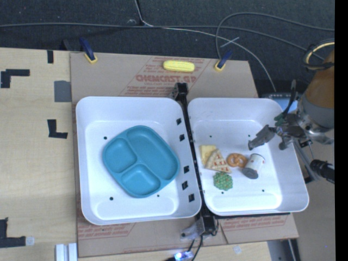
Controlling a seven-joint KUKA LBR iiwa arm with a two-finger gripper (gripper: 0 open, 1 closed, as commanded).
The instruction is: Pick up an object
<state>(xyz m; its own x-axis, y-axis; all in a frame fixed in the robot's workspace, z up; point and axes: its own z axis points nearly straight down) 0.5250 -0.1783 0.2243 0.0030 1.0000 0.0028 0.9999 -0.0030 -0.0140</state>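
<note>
A wooden table (32,162) is seen from above, with a dark carpeted floor (65,10) beyond its far edge and thin cables trailing across it. A cardboard sheet (130,80) is laid on the table and held at its far edge by two clamps; a yellow toy corn cob (178,66) lies on it between them. Two shallow white bins are set side by side on the cardboard. In the left bin (89,116) a blue divided plate (140,160) is placed near the middle, tilted slightly on the diagonal. In the right bin (272,110) a small cluster of toy food is gathered towards the near left: a yellow cheese wedge (207,154), a waffle-like slice (218,162) touching it, a green piece like broccoli (223,181) just nearer, a brown pretzel (236,159) to the right, then a small white cup (256,160) with a grey stone-like item (249,172) beside it. The arm (318,99) is brought in from the right, and its gripper (272,136) is held over the right part of the right bin, just beyond the white cup and apart from it. One dark finger is pointed left towards the food; whether the gripper is spread or pressed together cannot be told. Nothing is seen between its fingers
</note>
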